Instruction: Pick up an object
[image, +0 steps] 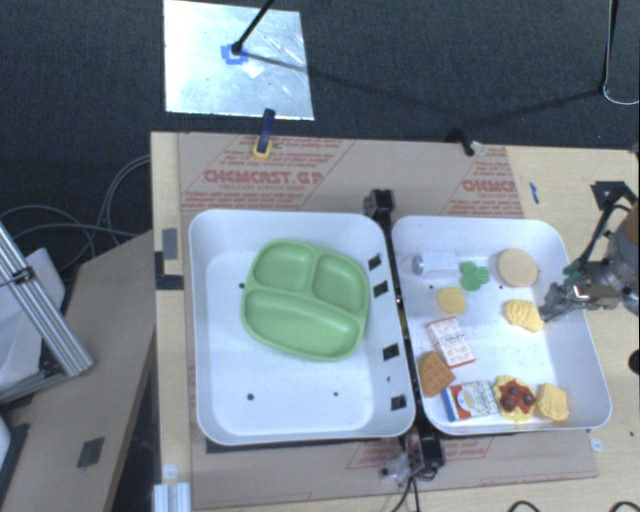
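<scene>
Front edge: black clip with cables (422, 458) sits at the seam between the two bins. Gripper (560, 298) hangs over the right rim of the right bin (592, 385), low, nothing seen in it; can't tell if it is closed or released. Closest object is a yellow lump (522, 315), just beside the gripper tip toward the bin middle; contact can't be judged. Right bin holds ten loose items. Back row: tan disc (517, 267), green piece (473, 274), pale cylinder (435, 263). Middle: small yellow round (452, 299), red-white card (451, 341). Front row: brown cracker (435, 373), small box (470, 399), red-topped piece (515, 395) touching the box, and a second yellow lump (553, 402) near the front right corner. Left bin (215, 400) holds one green tray (305, 298), three compartments, sitting toward the back and middle, with bare white floor along its front and left. In the right bin, open floor lies along the right wall between the two yellow lumps; the front row is crowded against the rim. Four black tabs (385, 320) line the divider between the bins.
</scene>
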